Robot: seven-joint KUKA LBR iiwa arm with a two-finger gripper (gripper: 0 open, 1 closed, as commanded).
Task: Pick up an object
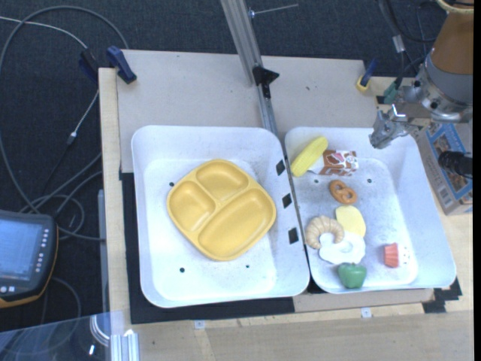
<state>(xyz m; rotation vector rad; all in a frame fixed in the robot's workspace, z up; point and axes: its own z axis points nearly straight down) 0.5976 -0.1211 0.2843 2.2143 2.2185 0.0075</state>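
The right bin (pixel 421 201) holds several toy foods: a yellow corn cob (pixel 309 156), a brown and white piece (pixel 340 160), a pretzel (pixel 343 192), a croissant (pixel 323 230), a yellow slice (pixel 350 221) on a fried egg (pixel 342 250), a green pepper (pixel 352 275) and a small red piece (pixel 391 255). My gripper (pixel 381 135) hangs over the bin's far right corner, above and to the right of the brown and white piece. Nothing shows between its fingers.
A yellow divided plate (pixel 221 208) lies in the left bin (pixel 150 201). A metal pole (pixel 244 28) slants down to the gap between the bins. A blue clamp (pixel 120 64) and a yellow clamp (pixel 365 77) grip the bench's far edge. A booklet (pixel 451 164) lies at right.
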